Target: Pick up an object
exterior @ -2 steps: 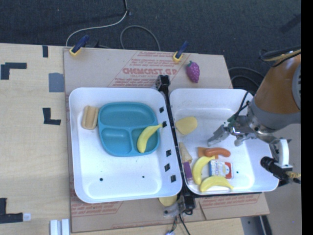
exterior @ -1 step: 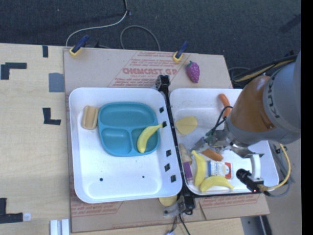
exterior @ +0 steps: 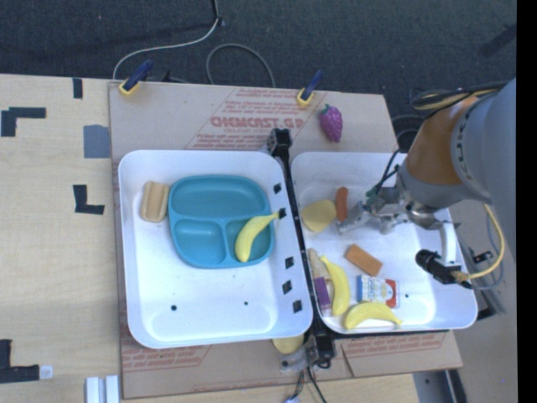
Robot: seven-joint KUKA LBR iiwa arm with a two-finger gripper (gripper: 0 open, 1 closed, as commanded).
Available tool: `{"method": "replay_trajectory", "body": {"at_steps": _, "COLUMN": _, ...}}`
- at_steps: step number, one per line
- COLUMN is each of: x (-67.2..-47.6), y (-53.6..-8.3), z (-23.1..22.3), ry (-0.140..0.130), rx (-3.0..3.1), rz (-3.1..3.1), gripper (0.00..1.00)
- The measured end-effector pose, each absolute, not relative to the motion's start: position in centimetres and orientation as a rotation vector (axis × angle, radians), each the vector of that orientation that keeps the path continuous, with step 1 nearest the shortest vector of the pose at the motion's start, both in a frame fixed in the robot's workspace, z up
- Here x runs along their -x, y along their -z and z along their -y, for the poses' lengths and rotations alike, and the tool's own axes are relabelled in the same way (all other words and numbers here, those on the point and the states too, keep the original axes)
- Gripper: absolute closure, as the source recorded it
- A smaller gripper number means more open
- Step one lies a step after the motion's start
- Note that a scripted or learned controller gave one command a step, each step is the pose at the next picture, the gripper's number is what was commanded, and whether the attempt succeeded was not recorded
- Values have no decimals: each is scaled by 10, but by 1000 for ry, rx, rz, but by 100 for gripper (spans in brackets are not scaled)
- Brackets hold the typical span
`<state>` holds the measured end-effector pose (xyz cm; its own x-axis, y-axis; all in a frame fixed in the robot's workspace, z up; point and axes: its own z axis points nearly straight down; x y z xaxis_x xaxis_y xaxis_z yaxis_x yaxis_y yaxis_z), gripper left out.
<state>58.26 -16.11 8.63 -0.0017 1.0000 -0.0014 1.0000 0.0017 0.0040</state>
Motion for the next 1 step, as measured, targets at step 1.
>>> {"method": "replay_trajectory", "body": {"at_steps": 1, "x": -673, "y": -86, "z": 118, "ry": -8, "rx": -2208, "rz": -2226, "gripper": 0}}
